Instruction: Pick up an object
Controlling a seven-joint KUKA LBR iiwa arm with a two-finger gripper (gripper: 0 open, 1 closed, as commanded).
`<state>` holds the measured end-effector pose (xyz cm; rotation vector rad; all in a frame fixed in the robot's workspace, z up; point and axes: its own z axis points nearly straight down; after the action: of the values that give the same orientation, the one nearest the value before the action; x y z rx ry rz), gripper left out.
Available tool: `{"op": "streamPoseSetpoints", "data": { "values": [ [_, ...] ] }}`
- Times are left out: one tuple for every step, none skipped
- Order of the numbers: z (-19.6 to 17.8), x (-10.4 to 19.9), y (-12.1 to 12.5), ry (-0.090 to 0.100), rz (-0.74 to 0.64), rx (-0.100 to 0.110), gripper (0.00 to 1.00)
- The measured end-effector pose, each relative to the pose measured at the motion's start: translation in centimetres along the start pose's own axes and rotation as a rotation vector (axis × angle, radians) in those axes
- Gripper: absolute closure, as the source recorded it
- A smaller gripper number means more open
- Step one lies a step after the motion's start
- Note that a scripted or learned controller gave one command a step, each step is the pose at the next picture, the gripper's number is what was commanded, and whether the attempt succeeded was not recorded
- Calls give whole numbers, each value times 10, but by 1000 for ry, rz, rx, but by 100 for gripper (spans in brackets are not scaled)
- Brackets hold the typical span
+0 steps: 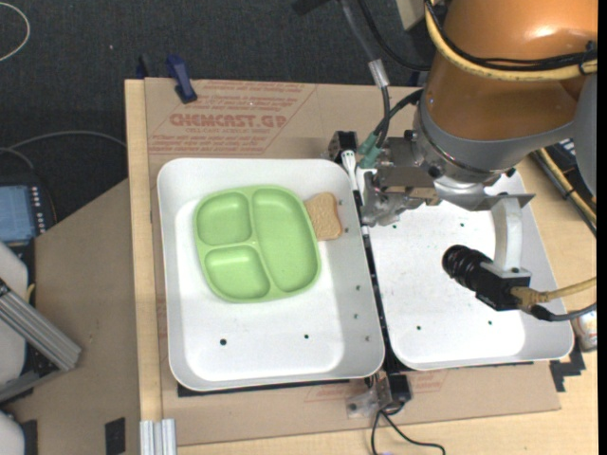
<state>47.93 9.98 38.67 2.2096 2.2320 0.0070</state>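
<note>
1. Camera view, looking down at a slant: two shallow white bins are sitting side by side on a brown cardboard sheet [228, 112], their inner rims touching near the frame's centre.
2. The left bin [190, 330] is holding a light green plastic tray [256, 245] with three rounded compartments, lying in its upper half; bare white floor is showing below it.
3. A small tan block [325, 216], rough like a sponge or a cracker, is resting against the tray's upper right edge, close to the bin's right rim.
4. The right bin [446, 339] is showing open speckled floor in its lower left part.
5. The grey and orange arm [512, 55] is filling the upper right, hanging over the right bin.
6. The gripper [379, 197] is sitting at the right bin's upper left corner, just beside the shared rims; its state cannot be told.
</note>
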Motion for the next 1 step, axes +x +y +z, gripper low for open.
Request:
{"op": "streamPoseSetpoints", "data": {
  "values": [
    [-17, 22, 1, -1, 7, -1, 100]
  ]
}}
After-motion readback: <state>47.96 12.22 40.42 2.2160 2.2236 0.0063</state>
